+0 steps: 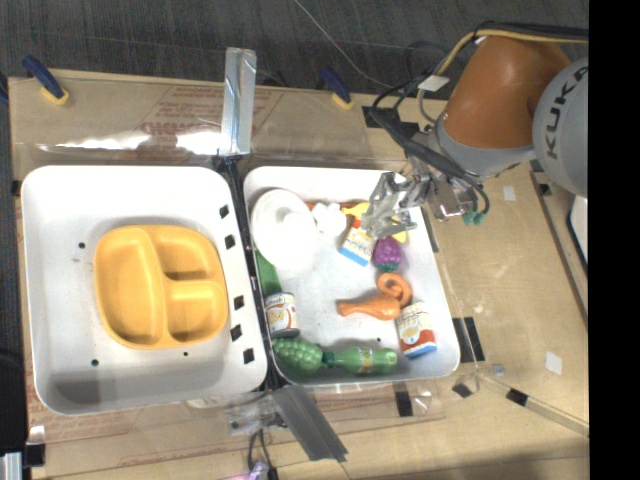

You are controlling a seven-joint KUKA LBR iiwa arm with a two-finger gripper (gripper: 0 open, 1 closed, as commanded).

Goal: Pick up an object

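Note:
The right bin (pixel 330 330) holds several toy items. Among them are a white bowl (pixel 283 230), a small blue and orange carton (pixel 354 245), a purple grape bunch (pixel 389 253) and an orange gourd (pixel 378 299). Two small cans (pixel 415 330) (pixel 282 314) lie there too, with green vegetables (pixel 335 357) along the front wall. My gripper (pixel 384 208) hangs over the bin's back right part, just above the carton and a yellow piece (pixel 402 232). Nothing visibly rides in it.
The left bin (pixel 55 218) carries a yellow divided plate (pixel 160 283). A green bottle (pixel 267 271) lies against the right bin's left wall. The arm's orange band (pixel 500 88) and its cables (pixel 455 203) stand over the right bin's back right corner.

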